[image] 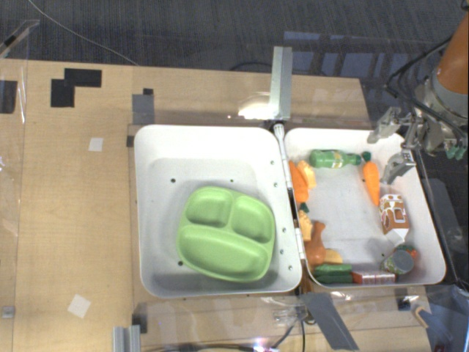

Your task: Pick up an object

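Wooden bench (73, 218) under two bins (157, 196)

Single fixed camera above bench (73, 218); looks down at slant; both bins (146, 196) framed; arm (451, 72) enters right.

Nothing here can actually be read. The green bottle (334, 158) has a label and the small carton (393, 213) carries a printed pattern, but both are too small and blurred to make out.
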Robot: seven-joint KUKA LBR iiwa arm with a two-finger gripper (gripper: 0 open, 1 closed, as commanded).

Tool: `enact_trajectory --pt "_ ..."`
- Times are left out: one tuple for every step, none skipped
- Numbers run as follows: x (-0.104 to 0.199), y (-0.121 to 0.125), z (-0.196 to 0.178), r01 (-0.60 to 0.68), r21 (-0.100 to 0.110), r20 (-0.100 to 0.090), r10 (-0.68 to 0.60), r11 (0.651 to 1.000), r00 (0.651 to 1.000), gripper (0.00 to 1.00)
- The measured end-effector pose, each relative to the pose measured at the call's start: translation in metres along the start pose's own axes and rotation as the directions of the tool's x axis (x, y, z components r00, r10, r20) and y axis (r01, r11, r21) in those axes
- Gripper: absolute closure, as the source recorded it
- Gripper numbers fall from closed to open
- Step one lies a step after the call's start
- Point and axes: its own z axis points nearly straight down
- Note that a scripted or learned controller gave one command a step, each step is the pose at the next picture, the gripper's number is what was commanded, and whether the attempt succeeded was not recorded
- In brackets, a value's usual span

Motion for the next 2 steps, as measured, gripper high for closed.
enact_trajectory --pt "0.03 -0.057 0.179 0.156 -0.007 -0.014 -0.157 0.988 0.988 0.0" --pt "-0.002 -0.061 0.188 0.213 0.002 0.003 -0.213 0.977 0.977 0.0"
